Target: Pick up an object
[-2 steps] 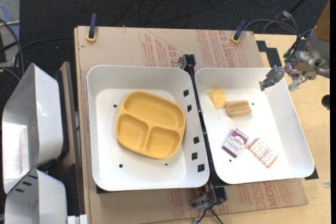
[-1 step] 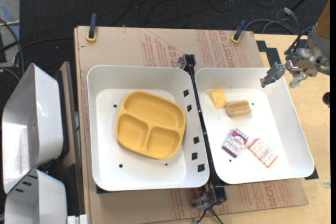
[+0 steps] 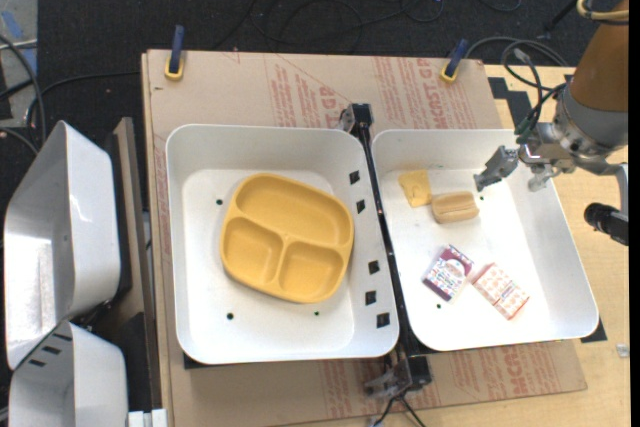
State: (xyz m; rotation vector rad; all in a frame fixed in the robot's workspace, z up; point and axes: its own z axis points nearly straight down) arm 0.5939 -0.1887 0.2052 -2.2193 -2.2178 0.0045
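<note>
Illegible red print on cardboard (image 3: pixel 300 80)

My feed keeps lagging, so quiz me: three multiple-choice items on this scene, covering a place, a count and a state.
1. Where is the yellow tray?
A. left bin
B. right bin
C. on the bench

2. How many things lie in the right bin?
A. two
B. four
C. six

3. The claw is:
A. carrying the tray
B. above the right bin, gripping nothing
C. over the left bin

Answers: 1 A, the tray lies in the left bin. 2 B, two tan pieces and two packets. 3 B, nothing sits between its fingers.
</note>
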